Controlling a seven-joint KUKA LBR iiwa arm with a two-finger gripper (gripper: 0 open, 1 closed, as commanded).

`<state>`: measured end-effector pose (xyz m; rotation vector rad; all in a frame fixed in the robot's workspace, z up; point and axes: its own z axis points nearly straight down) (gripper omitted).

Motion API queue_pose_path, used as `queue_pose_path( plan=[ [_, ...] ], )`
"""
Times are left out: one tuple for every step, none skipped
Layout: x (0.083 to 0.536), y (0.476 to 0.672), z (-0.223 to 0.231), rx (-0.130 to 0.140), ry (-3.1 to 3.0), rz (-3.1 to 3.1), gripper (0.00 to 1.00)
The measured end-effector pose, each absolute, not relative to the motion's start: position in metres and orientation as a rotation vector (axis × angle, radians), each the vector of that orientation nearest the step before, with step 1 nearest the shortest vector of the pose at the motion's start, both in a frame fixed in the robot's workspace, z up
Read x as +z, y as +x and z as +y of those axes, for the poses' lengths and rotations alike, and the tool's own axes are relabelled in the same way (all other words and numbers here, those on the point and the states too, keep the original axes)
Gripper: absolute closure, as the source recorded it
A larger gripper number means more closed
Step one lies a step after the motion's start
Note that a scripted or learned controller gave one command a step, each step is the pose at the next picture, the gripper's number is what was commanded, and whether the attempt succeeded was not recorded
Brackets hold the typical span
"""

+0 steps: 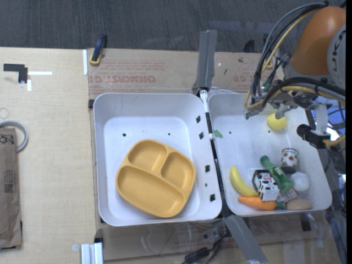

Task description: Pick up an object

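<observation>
My gripper [273,106] hangs over the back of the right bin [231,142], under a tangle of cables. Just below it lies a yellow ball [276,122], partly covered by the gripper's body. Whether the two touch is unclear. At the front of the same bin lie a banana [240,181], a carrot [257,203], a white printed box [265,184], a green bottle [276,174], a small can [289,158], a white ball [301,181] and a tan lump [298,204].
The left bin [110,125] holds a yellow divided plate [157,177]. A raised divider [208,122] runs between the bins. Cardboard [143,70] lies behind them, with a brown bag [8,186] at the far left.
</observation>
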<state>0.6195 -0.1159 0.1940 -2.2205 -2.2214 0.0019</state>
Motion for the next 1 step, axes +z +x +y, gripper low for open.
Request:
queue_pose_path(
  plan=[
    [0.1402, 0.5424, -0.1697, 0.003, -2.035, -2.391, 0.0]
  ],
)
